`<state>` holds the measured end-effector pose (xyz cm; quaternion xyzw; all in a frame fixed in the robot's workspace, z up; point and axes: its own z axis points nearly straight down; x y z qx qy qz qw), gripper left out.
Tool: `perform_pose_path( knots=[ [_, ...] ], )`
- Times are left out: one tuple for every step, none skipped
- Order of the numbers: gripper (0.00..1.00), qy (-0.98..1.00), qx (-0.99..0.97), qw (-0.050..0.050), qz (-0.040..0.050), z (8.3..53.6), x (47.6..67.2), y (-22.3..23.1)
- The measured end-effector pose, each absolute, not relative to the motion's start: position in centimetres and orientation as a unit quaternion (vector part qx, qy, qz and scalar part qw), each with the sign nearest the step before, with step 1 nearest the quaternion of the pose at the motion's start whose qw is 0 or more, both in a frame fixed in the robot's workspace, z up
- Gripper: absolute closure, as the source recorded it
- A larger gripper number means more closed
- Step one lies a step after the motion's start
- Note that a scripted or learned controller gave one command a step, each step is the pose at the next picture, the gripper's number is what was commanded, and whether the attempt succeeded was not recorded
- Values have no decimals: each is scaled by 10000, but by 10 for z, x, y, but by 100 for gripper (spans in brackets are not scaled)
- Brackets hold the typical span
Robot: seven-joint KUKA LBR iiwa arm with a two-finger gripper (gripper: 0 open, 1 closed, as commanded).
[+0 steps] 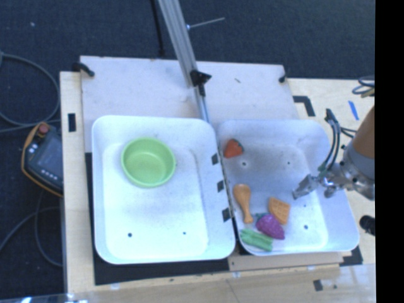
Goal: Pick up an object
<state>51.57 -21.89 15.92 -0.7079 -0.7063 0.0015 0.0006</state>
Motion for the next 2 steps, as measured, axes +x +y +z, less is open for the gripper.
perform_pose_path(
  knots=[
    [100, -7049, -7093, -28, -9, 173, 518, -220],
    [100, -7086, -7056, -35, -13, 217, 519, -222]
  ],
)
